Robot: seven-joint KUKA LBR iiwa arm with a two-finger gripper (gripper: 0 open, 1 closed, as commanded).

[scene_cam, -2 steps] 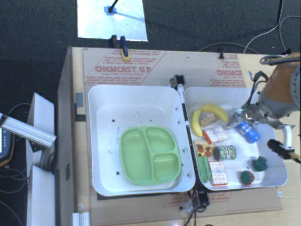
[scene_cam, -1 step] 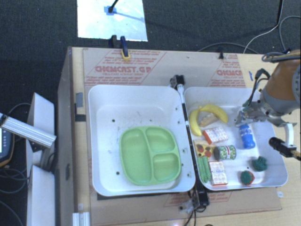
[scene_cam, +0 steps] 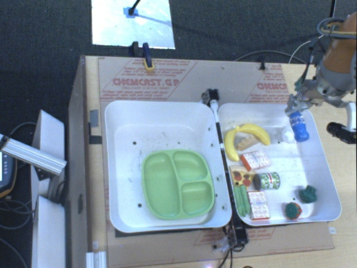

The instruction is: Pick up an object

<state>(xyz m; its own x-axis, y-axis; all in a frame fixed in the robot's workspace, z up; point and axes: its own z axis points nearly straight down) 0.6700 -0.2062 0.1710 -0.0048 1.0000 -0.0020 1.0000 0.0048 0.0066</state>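
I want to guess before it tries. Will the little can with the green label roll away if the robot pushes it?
Probably. The can looks round and lies on its side on the right bin's smooth floor, so it may roll. A small box sits close, which might stop it. It likely stays stiff.

Fixed overhead camera, slanted over both bins

dark carpet floor, bright patch

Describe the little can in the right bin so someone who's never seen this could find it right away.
Look in the right bin, the one without the green tray. Near its middle, below the banana, the can lies on its side. It is the only cylinder there, with a red, white and green label.
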